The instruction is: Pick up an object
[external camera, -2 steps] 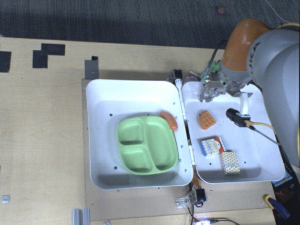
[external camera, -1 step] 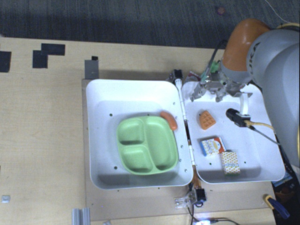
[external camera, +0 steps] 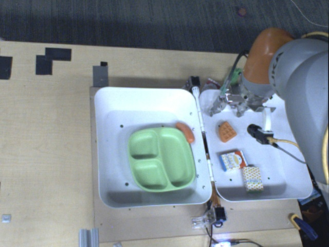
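Metal two-finger gripper (external camera: 229,107) hanging over the shallow white plastic right bin (external camera: 293,187), just above the ridged orange waffle-shaped toy (external camera: 226,131); jaws sitting spread, pinching nothing; arm hiding bin's far corner.

**A robot lab bench**

You're looking at a lab: a plywood bench (external camera: 46,138) with black tape marks (external camera: 51,59) far left, two white bins (external camera: 110,153) bolted side by side, loose cables (external camera: 288,145), and dark carpet (external camera: 128,14) beyond.
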Tool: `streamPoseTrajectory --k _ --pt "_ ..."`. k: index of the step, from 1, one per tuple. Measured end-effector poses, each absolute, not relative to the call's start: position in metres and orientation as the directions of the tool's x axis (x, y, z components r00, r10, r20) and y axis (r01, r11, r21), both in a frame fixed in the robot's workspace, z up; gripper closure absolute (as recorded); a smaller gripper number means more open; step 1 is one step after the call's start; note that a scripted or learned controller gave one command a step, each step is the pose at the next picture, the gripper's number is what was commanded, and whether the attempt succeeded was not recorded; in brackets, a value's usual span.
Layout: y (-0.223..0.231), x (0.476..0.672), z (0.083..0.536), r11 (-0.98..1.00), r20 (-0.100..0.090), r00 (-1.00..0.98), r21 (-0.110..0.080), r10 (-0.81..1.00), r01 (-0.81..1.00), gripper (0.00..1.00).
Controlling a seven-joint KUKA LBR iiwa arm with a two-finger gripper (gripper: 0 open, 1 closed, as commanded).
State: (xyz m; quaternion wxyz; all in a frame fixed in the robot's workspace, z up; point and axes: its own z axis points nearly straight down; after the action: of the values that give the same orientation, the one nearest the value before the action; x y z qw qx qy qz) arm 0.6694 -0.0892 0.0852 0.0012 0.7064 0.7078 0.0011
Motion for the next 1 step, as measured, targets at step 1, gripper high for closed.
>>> streamPoseTrajectory --k 1 --pt "-0.0882 0.6713 0.0975 0.004 0.000 -0.004 0.009 1.000 1.000 1.00"
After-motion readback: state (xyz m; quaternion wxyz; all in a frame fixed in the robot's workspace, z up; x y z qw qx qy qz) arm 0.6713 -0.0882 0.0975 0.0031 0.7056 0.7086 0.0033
